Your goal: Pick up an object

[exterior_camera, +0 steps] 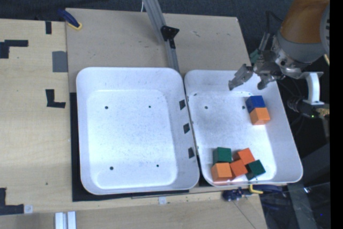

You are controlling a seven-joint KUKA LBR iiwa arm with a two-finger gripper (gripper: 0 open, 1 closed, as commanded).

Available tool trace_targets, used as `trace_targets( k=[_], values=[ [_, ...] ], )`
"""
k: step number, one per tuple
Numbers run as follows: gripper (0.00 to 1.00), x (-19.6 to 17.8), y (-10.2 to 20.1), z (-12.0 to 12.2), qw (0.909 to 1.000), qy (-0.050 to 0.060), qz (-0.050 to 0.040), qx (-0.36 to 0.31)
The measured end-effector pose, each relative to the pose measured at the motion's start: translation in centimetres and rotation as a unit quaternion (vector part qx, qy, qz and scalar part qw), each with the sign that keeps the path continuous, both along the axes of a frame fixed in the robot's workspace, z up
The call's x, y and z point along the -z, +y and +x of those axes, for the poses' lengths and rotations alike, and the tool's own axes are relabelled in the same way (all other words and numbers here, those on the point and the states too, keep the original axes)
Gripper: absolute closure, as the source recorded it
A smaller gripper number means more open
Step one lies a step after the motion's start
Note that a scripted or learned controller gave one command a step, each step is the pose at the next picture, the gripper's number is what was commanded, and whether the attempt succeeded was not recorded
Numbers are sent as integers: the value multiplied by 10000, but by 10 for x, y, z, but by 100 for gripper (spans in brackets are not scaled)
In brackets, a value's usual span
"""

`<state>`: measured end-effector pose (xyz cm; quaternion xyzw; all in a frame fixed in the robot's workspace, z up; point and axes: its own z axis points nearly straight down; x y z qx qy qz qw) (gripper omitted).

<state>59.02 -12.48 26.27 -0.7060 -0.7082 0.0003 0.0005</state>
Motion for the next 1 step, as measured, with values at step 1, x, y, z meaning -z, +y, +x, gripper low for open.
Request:
trace_targets(
  k=[1],
  values=[
    [0,0,0,0,10000,0,0,1]
  ],
)
